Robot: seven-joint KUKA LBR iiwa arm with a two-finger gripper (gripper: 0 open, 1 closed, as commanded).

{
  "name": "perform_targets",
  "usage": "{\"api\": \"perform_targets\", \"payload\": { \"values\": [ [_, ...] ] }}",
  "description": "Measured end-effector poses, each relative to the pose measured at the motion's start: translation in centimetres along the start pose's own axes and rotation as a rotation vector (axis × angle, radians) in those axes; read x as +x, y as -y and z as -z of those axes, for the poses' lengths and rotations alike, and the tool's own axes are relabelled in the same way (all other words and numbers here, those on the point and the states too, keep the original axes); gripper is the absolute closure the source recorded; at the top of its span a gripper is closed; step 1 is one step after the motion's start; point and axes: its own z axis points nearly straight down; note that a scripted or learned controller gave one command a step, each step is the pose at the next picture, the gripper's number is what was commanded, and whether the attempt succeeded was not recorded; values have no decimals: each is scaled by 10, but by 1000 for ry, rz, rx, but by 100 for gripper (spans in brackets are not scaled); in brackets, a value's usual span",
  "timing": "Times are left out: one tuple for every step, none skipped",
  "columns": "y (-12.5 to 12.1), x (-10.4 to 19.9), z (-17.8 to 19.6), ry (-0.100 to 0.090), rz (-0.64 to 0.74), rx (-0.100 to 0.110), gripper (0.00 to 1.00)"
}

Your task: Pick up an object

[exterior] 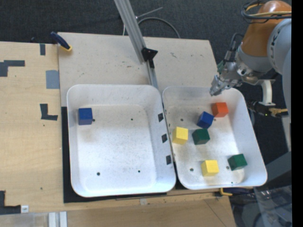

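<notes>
My gripper (217, 90) hangs over the far edge of the right bin (251, 141), just above and left of an orange cube (219, 109). Nothing shows between its tips. A blue cube (205, 119) lies next to the orange one, with a dark green cube (200, 136) and a yellow cube (180, 135) below it. A second yellow cube (209, 167) and a green cube (237, 161) sit near the bin's front. The left bin (118, 174) holds one blue cube (85, 116) at its far left.
A slanted metal rail (135, 30) crosses the bench behind the bins and ends at a black clamp (148, 54) near the divide. A cable (158, 22) loops behind it. A blue-and-yellow tool (60, 40) lies at the bench's far left corner.
</notes>
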Motion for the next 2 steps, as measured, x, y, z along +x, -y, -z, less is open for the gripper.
{"api": "perform_targets", "payload": {
  "values": [
    [-1, 1, 35, -1, 1, 2, 100],
    [9, 56, 44, -4, 5, 6, 100]
  ]
}}
